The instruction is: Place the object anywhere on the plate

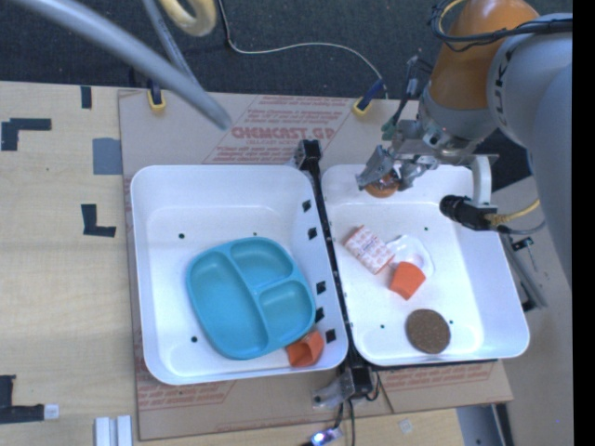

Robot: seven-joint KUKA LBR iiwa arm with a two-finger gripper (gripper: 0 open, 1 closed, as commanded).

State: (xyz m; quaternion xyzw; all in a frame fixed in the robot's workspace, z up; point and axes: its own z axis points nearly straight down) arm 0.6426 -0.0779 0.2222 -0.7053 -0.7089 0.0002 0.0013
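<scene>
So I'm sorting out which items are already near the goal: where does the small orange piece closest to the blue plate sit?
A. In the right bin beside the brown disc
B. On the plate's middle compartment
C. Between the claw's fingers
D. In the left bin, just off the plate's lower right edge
D: the small orange piece lies on the left bin floor, against the lower right edge of the blue plate, not in a compartment.

Blue plate (249, 295) glossy plastic; white bins (158, 249) smooth plastic

A blue plate (251, 295) is seen in a white bin (153, 249). An orange cup (406, 280) and brown disc (428, 331) are seen.
</scene>
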